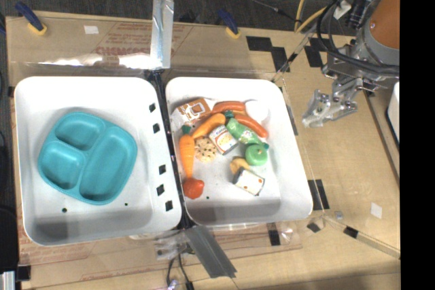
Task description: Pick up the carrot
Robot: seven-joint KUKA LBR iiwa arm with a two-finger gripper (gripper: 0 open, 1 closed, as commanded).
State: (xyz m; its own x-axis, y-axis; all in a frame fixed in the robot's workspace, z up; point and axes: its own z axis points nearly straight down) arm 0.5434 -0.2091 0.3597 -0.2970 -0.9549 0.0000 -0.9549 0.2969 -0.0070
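Presently —
Carrot [186,154]: lying lengthwise against the left wall of the right bin [292,180], beside a cookie [204,149], tomato [193,187] at its tip.
End effector [325,110]: hanging outside, right of the bin, carrying nothing; finger state unclear.
Left bin [27,146]: holding a teal tray [85,157].

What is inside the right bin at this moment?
The right bin holds a jumble of toy food: a carrot by its left wall, a tomato, a green apple, a cookie and small cartons. Whatever lies under the pile is covered.
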